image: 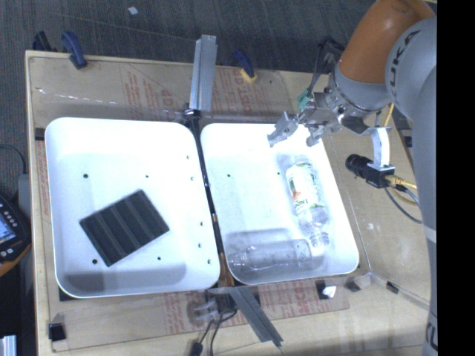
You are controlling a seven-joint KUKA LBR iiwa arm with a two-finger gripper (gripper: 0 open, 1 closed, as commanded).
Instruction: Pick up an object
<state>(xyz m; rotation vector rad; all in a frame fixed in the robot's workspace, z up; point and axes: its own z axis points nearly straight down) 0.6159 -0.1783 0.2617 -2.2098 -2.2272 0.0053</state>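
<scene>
Jaws of the grey two-finger gripper [299, 130] hang spread apart with nothing between them, poised over the far edge of the right shallow white bin [245, 162]. Two pale metal fingers [282, 132] splay outward just above the bin's rim, and behind them the grey arm with its orange band [375, 32] reaches in from the right. Just below the gripper, apart from it, a clear plastic bottle with a green, white and orange label [304, 191] lies lengthwise along the right side of that bin. Near its lower end, a second clear plastic bottle without a label [271, 256] lies crosswise along the bin's near wall, the two close together at the near right corner. Beside this bin, the left shallow white bin [74, 139] holds a dark grey ribbed rectangular slab [124, 227], lying flat and turned at a slant in its near half. Both bins sit side by side on the pale wooden tabletop [111, 76], where blue clamps [74, 50] grip the far edge.
</scene>
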